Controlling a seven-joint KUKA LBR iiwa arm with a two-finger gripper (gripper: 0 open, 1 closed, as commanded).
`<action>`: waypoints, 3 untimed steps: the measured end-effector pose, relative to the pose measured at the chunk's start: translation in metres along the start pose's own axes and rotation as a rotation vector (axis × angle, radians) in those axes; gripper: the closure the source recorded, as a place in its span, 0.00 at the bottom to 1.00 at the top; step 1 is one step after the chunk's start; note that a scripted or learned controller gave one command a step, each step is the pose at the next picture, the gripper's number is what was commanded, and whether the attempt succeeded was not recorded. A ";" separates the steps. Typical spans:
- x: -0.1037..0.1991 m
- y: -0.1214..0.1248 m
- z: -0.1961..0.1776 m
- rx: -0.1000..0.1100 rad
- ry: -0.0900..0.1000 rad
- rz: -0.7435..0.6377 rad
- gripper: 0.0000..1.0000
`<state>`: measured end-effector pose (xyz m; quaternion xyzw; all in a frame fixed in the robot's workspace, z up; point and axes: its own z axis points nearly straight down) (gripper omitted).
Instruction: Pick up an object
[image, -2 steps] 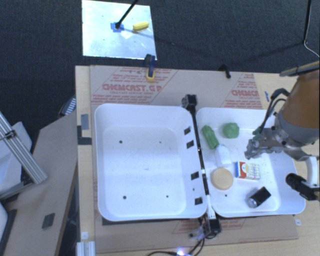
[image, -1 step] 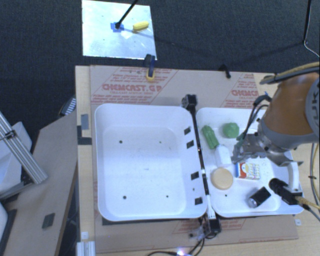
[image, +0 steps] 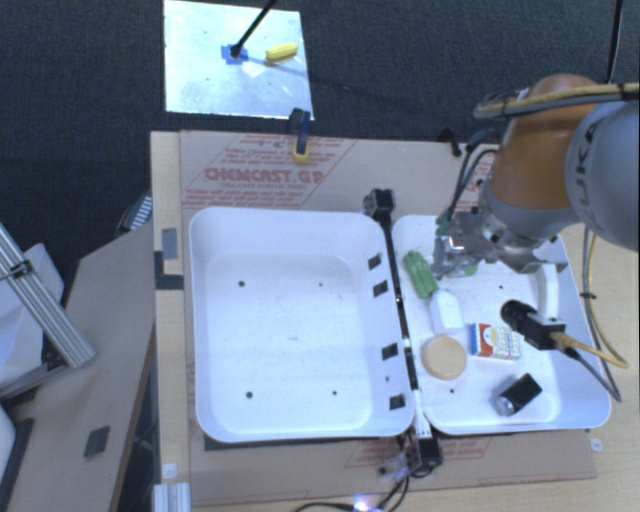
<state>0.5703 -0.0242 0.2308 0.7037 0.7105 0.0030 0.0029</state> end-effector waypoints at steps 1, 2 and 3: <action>0.021 0.031 -0.020 0.002 0.001 0.002 1.00; -0.025 0.035 -0.054 0.003 -0.002 0.011 1.00; 0.005 -0.068 0.052 0.025 0.003 0.009 1.00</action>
